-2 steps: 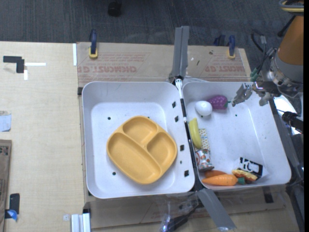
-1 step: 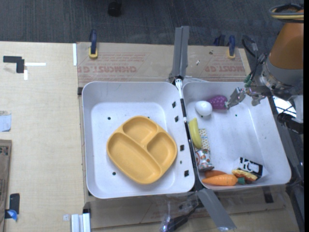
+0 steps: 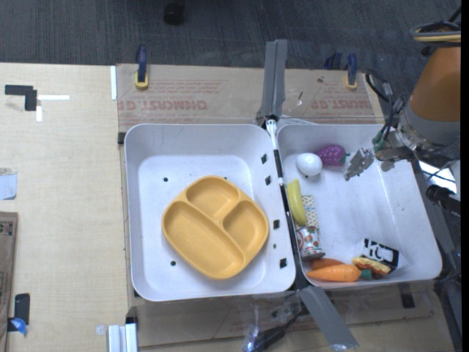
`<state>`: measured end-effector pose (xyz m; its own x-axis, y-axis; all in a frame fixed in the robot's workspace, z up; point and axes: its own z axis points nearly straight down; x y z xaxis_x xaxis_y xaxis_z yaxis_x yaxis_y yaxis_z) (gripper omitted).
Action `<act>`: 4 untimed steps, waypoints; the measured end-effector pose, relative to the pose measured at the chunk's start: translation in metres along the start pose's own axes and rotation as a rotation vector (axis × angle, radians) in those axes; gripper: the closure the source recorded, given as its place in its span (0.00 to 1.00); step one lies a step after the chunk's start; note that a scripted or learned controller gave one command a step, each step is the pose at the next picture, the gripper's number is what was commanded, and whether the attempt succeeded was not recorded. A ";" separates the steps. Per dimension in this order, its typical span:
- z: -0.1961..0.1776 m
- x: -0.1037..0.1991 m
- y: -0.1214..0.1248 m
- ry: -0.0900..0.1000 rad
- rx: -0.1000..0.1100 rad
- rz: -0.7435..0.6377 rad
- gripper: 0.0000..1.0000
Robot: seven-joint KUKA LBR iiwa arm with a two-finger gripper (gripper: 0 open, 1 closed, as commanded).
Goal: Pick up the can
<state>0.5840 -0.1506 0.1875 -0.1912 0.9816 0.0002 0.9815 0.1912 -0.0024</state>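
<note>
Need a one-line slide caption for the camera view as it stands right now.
Pincer hovers over the right bin, away from the can lying by the divider; a yellow plate sits in the left bin.

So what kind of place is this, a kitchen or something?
More likely a robot test bench: two white bins, toy food such as a carrot beside a can, and the arm's claw above.

Can (image 3: 309,230) lying in right bin (image 3: 399,218), end effector (image 3: 359,163) above, perhaps empty
</note>
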 end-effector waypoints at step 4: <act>0.020 -0.005 0.037 -0.002 -0.003 -0.257 0.00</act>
<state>0.6208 -0.1490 0.1677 -0.4346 0.9006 -0.0020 0.9006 0.4346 0.0006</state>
